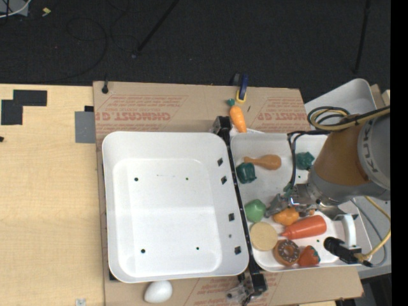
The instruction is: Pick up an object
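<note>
Objects sit clustered in right bin (275, 136): orange piece (287, 217), red carrot-like piece (306, 227), green piece (255, 209), tan disc (262, 236), donut (287, 252). Gripper (288, 201) is low in right bin, just above orange piece, beside green piece. Cannot tell finger opening or any grasp. Left bin (115, 171) adjoins right bin.

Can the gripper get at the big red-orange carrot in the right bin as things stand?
Probably yes: the carrot lies uncovered on top, right beside the gripper.
</note>
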